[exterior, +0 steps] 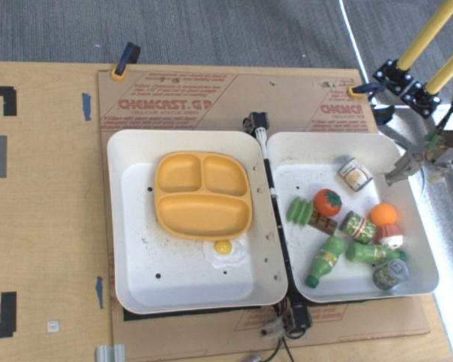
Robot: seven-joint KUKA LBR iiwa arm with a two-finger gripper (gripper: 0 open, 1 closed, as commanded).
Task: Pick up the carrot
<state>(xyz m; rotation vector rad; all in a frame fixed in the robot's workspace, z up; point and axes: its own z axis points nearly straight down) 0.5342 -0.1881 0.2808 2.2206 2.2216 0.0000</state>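
Checking the right bin front to back. Nearest me are a green bottle and a greyish jar, lying flat and jumbled against the other toys, which looks like a tipped-in pile rather than a laid-out one. In the left bin, a fried egg touches the front edge of a yellow divided plate. Neither matters for this pick.

I can't make out a clear carrot shape. My best guess for the carrot is the orange piece mid-pile near the bin's right wall, touching a red-and-white toy just in front of it. A tomato sits further left, and a small can lies behind, apart from the cluster.

The gripper is above the bin's far right corner, off to the side of the pile with nothing in it. From here I can't tell how wide it's set. I read it as staged clear of the pile so the camera sees the toys before the approach.
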